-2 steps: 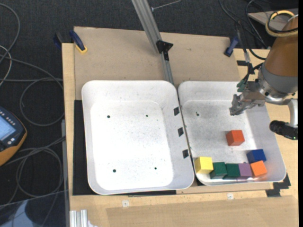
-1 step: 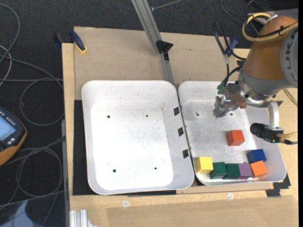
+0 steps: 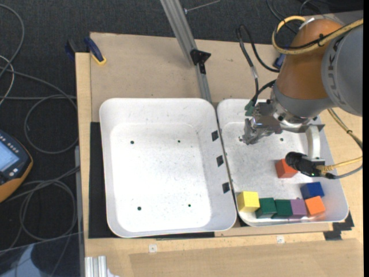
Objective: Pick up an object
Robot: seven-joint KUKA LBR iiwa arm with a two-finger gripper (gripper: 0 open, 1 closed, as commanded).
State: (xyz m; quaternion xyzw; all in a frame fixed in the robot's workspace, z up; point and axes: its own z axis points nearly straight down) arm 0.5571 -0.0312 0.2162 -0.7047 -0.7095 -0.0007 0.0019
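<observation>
At the far left of the bench sits the left bin (image 3: 115, 120), a shallow white tray whose floor shows a few dark dots. A slanted grey metal bar (image 3: 183, 36) crosses above its upper right corner, and small black clips (image 3: 219, 160) mark the seam where it meets the right bin (image 3: 230, 111). Along the near edge of the right bin the blocks lie in a row: a yellow block (image 3: 249, 200) at the left end, then a dark green block (image 3: 266, 207) touching a lighter green block (image 3: 283, 208), then a purple block (image 3: 298, 207), and an orange block (image 3: 315, 205) at the right end with a blue block (image 3: 312, 189) just behind it. A red-orange block (image 3: 283, 168) lies apart from the row, farther up the bin floor, beside a black cable end. The gripper (image 3: 251, 133) hangs over the upper middle of the right bin, well apart from all the blocks, with no block between its fingers; whether those fingers stand wide or narrow cannot be made out. The arm (image 3: 311, 62), orange-banded and grey, reaches in from the upper right.
</observation>
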